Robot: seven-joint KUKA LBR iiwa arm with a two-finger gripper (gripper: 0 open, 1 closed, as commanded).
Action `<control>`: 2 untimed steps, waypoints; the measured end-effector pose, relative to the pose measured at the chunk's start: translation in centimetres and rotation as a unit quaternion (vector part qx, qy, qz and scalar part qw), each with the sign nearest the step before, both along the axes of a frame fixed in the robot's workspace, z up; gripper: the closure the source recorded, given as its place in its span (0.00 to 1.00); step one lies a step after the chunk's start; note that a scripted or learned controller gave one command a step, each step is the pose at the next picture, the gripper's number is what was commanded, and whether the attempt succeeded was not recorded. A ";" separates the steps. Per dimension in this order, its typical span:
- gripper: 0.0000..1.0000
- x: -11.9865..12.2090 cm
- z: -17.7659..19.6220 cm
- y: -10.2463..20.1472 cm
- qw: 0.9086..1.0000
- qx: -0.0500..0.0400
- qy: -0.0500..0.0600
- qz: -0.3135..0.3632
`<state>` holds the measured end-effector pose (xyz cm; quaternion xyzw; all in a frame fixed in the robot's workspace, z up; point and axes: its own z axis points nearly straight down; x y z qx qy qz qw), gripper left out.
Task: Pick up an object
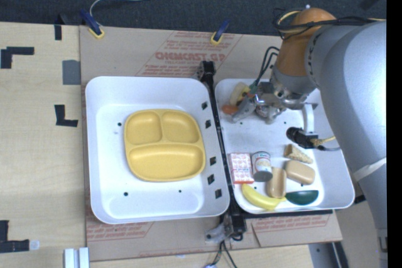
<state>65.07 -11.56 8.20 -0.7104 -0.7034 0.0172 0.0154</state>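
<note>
Hovering fingers [262, 108], orange toy [230, 109] just beside, right bin [333, 198]

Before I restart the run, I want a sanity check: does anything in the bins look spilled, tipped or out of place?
Nothing looks spilled or broken. The yellow divided plate lies flat in the left bin; the right bin's small items crowd its near end, unstacked.

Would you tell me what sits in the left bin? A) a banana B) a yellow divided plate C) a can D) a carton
B: the yellow divided plate lies alone in the left bin; the banana and can are in the right bin.
</note>
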 end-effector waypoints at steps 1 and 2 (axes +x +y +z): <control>1.00 0.0 1.1 0.0 1.000 0.000 0.000 0.001; 0.00 0.0 1.0 0.0 1.000 0.000 0.001 0.001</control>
